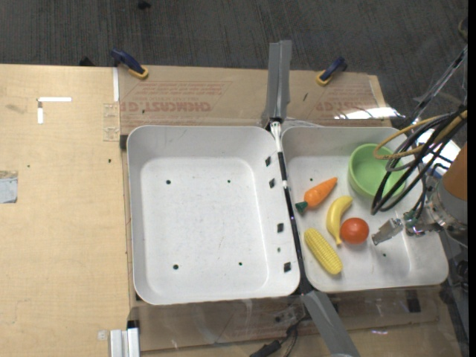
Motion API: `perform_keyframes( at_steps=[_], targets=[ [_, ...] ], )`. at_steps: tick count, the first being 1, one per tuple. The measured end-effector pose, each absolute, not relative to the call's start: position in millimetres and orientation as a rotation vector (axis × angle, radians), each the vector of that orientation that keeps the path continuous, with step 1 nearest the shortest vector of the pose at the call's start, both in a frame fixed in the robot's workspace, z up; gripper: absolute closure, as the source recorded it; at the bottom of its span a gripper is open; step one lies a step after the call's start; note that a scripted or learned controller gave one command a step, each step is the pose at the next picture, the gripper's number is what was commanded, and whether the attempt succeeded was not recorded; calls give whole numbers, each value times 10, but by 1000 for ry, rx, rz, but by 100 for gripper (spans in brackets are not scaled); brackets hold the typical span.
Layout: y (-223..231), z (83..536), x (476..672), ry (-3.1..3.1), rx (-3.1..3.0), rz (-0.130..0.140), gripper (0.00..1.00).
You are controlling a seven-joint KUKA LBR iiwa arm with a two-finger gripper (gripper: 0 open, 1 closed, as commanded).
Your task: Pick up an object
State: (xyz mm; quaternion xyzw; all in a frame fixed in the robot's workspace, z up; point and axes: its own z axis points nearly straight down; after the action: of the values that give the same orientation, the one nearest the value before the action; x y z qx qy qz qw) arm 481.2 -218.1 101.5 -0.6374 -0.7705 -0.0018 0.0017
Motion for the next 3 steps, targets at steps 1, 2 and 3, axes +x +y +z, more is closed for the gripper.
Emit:
perform_keyframes(
  at_steps=[1,2,3],
  targets=[
    [-2203,1101,4806,-2416,-2008,0,100],
    [-2223,2315,4783,-2697,-1616,1,100],
    [-2228,2365,4939,-2738,-1547,2,100]
  ],
)
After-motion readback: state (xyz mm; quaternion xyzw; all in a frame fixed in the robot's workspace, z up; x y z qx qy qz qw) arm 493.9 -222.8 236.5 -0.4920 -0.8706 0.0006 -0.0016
